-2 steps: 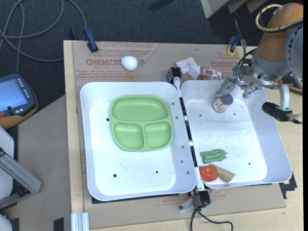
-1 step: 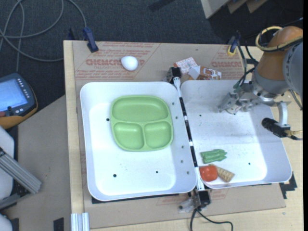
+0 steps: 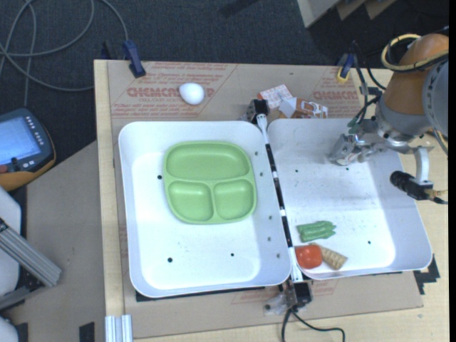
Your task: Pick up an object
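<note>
Objects for picking lie in the right bin (image 3: 399,212), clustered at its lower left, around seven o'clock of that bin's floor. A green toy vegetable, likely a pepper or pea pod (image 3: 315,229), lies lengthwise there; just below it a red tomato-like piece (image 3: 308,256) touches or nearly touches a tan cracker-like piece (image 3: 333,258) at its four o'clock side. All three rest on the bin floor, well apart from the gripper (image 3: 347,150), which hangs over the same bin's upper part, toward twelve o'clock. Whether its fingers are spread or closed cannot be told from this angle, and nothing is seen between them. The grey arm with its orange band (image 3: 413,70) enters from three o'clock.

The left bin (image 3: 142,191) holds a green divided plate (image 3: 210,182) with three compartments, sitting in the upper centre. Beyond the bins, at twelve o'clock on the cardboard-covered bench (image 3: 214,80), lie a white egg-shaped object (image 3: 191,92) and some crumpled wrappers (image 3: 292,103). Blue clamps (image 3: 132,57) grip the far edge.
</note>
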`<state>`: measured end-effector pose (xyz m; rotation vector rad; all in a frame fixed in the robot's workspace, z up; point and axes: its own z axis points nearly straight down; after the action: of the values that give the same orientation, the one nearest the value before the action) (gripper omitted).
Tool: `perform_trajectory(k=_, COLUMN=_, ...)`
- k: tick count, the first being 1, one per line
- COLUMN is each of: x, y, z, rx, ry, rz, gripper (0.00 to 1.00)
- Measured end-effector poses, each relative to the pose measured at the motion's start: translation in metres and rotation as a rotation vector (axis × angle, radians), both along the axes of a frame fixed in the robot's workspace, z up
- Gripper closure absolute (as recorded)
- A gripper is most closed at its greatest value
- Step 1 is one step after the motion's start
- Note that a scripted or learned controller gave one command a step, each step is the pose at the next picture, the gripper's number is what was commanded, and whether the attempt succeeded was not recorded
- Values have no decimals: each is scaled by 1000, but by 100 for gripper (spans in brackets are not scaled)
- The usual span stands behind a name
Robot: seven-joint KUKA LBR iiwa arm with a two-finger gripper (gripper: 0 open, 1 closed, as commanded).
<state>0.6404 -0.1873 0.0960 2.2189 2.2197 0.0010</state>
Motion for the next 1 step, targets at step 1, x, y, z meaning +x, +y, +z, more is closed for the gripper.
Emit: perform_trajectory(k=1, x=-33, y=32, z=65, rx=3, ry=3, rz=1, gripper=100)
